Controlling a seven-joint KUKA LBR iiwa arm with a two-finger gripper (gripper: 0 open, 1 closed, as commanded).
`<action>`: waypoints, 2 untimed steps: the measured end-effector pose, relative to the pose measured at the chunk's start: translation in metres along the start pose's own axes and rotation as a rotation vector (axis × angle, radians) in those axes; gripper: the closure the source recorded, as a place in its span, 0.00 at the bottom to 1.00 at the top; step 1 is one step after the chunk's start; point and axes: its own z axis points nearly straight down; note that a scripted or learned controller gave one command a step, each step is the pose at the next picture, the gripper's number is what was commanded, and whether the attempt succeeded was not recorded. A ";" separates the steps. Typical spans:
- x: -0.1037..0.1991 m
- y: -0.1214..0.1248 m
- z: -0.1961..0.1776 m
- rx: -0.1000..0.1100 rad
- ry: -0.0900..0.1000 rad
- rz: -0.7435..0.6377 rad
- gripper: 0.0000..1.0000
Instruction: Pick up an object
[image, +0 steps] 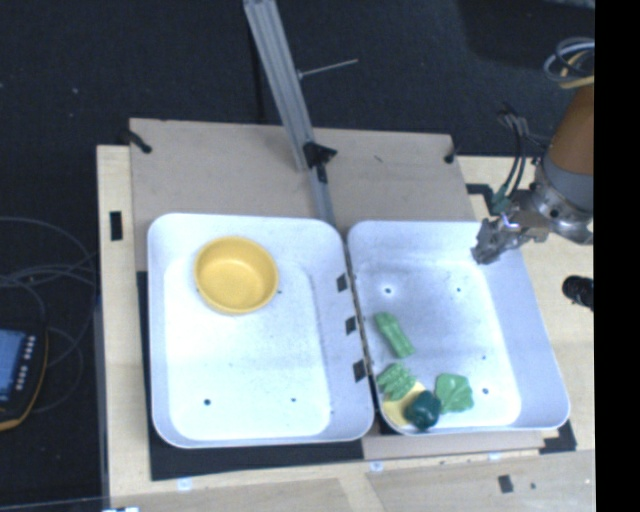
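Observation:
My gripper hangs over the far right rim of the right bin, with the orange-banded arm behind it at the right edge. No object shows between its tips. A green oblong toy lies near the right bin's left wall. At the bin's near edge a green ridged piece, a green leafy piece, a dark green ball and a yellow piece are clustered together. A yellow bowl sits upright in the far part of the left bin.
A slanted metal pole rises from the back of the bench between the two bins. Black clips join the bins along their shared wall. A handheld pendant and cables lie off the bench at the left.

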 end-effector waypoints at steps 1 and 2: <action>0.061 0.009 0.000 0.000 0.000 -0.001 1.00; 0.112 0.021 -0.001 0.001 0.000 -0.001 1.00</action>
